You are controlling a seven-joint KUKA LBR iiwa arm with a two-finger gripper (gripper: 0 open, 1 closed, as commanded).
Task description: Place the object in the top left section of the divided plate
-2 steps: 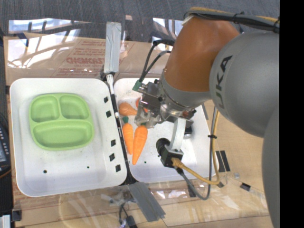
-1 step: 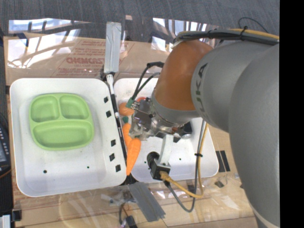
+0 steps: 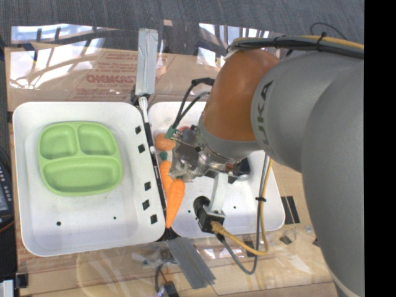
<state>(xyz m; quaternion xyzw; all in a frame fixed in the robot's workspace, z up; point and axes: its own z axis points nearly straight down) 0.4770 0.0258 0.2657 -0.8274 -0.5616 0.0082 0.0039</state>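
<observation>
A green divided plate [image 3: 79,158] lies in the left bin, with two small sections at its far side and one long section nearer me. An orange carrot [image 3: 174,198] lies along the left wall of the right bin, tip pointing toward the bench front. A second orange piece [image 3: 164,143] sits just beyond it. My gripper [image 3: 179,166] hangs low over the right bin's left side, right above the carrot's thick end. The arm's bulk hides much of the right bin.
Two white bins [image 3: 37,228] sit side by side on a cardboard-covered bench, split by a ridge with black clips [image 3: 148,187]. A yellow cable [image 3: 247,249] loops under the arm near the front. Grey tape [image 3: 146,60] runs up at the back.
</observation>
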